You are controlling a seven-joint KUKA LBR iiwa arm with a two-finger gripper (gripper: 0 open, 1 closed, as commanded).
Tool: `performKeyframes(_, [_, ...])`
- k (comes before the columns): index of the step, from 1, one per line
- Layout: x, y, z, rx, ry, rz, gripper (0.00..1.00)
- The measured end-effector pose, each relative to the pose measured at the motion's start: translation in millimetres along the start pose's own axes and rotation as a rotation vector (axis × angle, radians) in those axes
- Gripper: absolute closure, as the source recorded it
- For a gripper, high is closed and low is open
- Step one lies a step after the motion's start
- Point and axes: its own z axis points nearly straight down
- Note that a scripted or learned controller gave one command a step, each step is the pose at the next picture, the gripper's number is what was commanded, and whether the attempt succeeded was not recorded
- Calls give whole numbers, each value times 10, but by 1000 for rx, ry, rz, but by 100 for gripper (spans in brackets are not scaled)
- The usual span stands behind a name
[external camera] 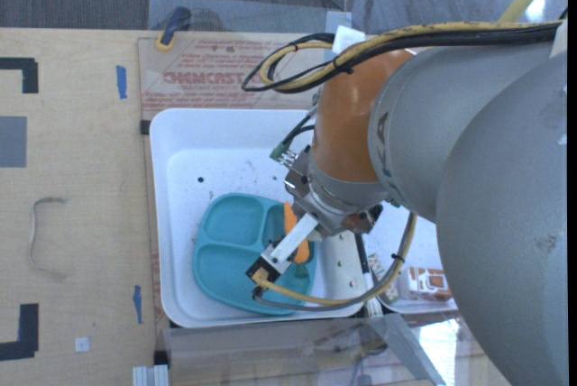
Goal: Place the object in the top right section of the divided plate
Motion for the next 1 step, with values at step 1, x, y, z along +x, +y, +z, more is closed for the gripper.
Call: performKeyframes(1, [-890,704,-885,-3,3,262,100])
